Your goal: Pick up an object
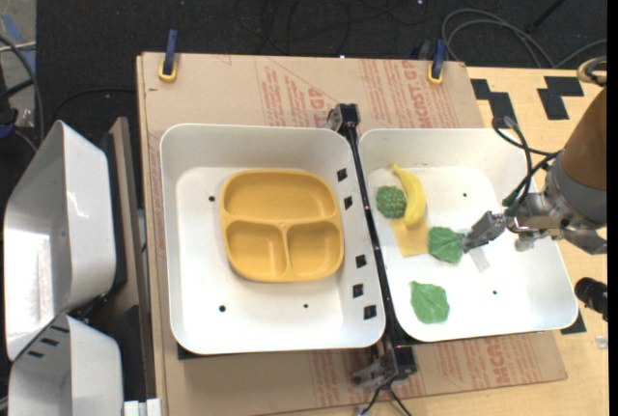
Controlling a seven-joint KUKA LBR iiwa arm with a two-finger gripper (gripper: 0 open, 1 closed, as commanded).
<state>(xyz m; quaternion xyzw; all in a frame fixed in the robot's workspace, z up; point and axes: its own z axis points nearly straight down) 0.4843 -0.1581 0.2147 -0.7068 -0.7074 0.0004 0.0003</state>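
In the right bin (541, 308), the jaws (480, 235) are touching a green leafy piece (445, 244) beside the banana (412, 195) — their opening is unclear. Closing squarely on the leaf — then lifting straight — should be working best.

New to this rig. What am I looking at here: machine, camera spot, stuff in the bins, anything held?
One fixed camera looks down at a slant on a bench with two shallow white bins. The left bin holds a yellow divided tray. The right bin holds a banana, a broccoli piece, a pale yellow flat piece and two green leafy pieces. The robot arm reaches in from the right; its gripper sits right beside the upper leafy piece. Whether it grips anything is unclear.
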